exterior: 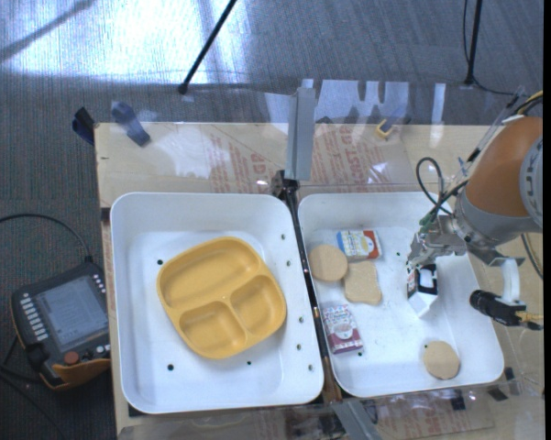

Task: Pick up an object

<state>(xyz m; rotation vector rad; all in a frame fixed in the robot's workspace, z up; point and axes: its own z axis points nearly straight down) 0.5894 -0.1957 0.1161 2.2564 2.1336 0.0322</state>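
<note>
My gripper (423, 282) hangs low over the right part of the right bin (394, 211), its tip close to the bin floor. A small white and dark piece (423, 302) lies right at its tip; whether it is held I cannot tell. To the left of the gripper lie a tan bread slice (362, 283), a round tan cookie (328, 262) and a small white box with a colourful label (359, 244). A red and white carton (342, 327) lies at the front left of that bin. A second round cookie (441, 359) sits at its front right.
The left bin (137, 223) holds a yellow three-compartment tray (222, 295). A grey post (301, 136) stands behind the seam between the bins. A teach pendant (62, 321) lies on the floor at far left. The arm's orange band (500, 172) rises at the right.
</note>
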